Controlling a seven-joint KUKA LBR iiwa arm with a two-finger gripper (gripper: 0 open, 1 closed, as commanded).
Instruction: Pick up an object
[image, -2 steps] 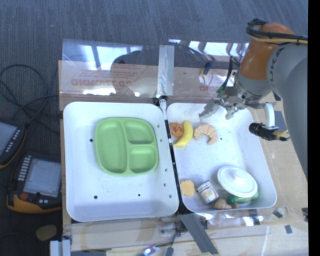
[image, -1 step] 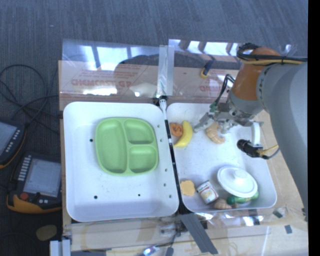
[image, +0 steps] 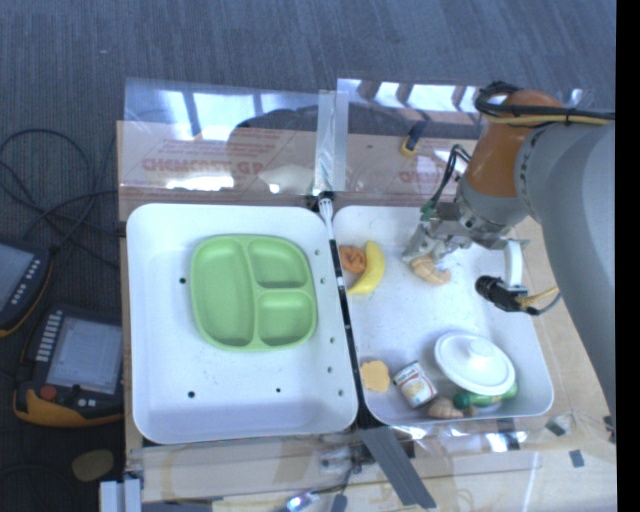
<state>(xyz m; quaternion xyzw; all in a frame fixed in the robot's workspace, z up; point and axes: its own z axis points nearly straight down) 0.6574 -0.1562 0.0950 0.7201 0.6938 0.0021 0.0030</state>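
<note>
Near edge of right bin: a small can (image: 413, 383) stands close to the near edge of the right bin (image: 420, 320). A yellow lump (image: 375, 375) is beside it toward the wall shared with the other bin, and a white lidded bowl (image: 475, 362) is just beside it toward the near right corner. A tan bit (image: 442, 407) and a green bit (image: 485, 400) lie against the near wall.
Left bin: the left bin (image: 160, 300) carries a green divided plate (image: 255, 290) in its middle. I think it has no part in this step.
Shared wall: a banana (image: 372, 270) and an orange piece (image: 351, 260) lie touching each other against this wall, in the far half of the right bin.
Gripper: the gripper (image: 435, 248) hangs low over the far half of the right bin, about midway between its side walls.
Claw: I cannot tell if it is wide or narrow, and I see nothing clearly held.
Object: a tan piece (image: 432, 270) lies on the bin floor just at the near side of the gripper. I cannot say if they touch.
Step in hand: it looks like the approach to the tan piece.
Doing it well: the gripper should be centred over the piece, not beside it, and go down nearly to the floor. It should close gently, because the piece is small and rounded and may slip out, then lift straight up. The banana is near but apart, so it should not disturb.
</note>
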